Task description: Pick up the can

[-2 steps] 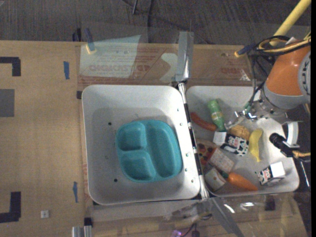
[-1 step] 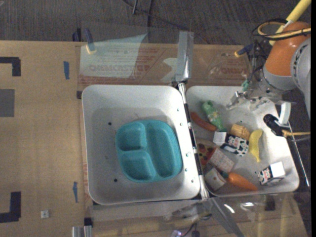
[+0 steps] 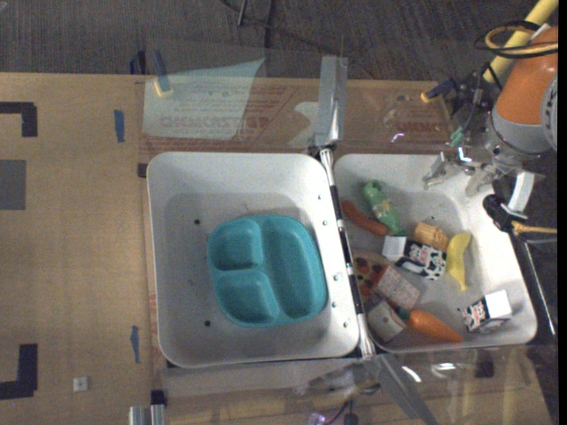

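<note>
The can [image 3: 386, 320], small and greyish with a pale end, lies in the front left corner of the right bin [image 3: 523, 321], between a patterned box [image 3: 397, 286] and a carrot [image 3: 434, 326]. My gripper [image 3: 457, 173] hangs over the bin's far right corner, well away from the can. Its two silver fingers [image 3: 434, 172] are spread open with nothing between them.
The right bin also holds a green bottle [image 3: 379, 200], an orange sausage [image 3: 363, 219], corn [image 3: 431, 235], a banana [image 3: 458, 259] and two cow-print cartons [image 3: 422, 258] [image 3: 487, 311]. A teal divided plate [image 3: 266, 268] sits in the left bin [image 3: 177, 193].
</note>
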You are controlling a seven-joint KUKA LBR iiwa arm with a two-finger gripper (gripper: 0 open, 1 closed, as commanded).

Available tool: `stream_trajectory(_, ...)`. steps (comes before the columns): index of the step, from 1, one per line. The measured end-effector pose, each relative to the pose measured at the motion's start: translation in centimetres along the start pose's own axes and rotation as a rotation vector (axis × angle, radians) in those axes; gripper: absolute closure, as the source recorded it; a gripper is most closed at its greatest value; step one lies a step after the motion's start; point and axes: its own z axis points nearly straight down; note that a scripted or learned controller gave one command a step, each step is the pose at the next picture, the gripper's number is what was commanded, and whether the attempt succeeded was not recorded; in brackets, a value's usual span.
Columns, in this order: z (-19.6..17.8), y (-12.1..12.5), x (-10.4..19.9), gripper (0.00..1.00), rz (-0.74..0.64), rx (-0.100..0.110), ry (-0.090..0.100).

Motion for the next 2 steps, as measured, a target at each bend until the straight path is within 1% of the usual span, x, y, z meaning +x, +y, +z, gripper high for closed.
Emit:
stream_trajectory(1,-1.19,0.18,0.02,1.00,-0.004,-0.006,-0.006)
stream_trajectory(2,-1.16,0.17,0.05,0.00,-0.004,-0.006,-0.006)
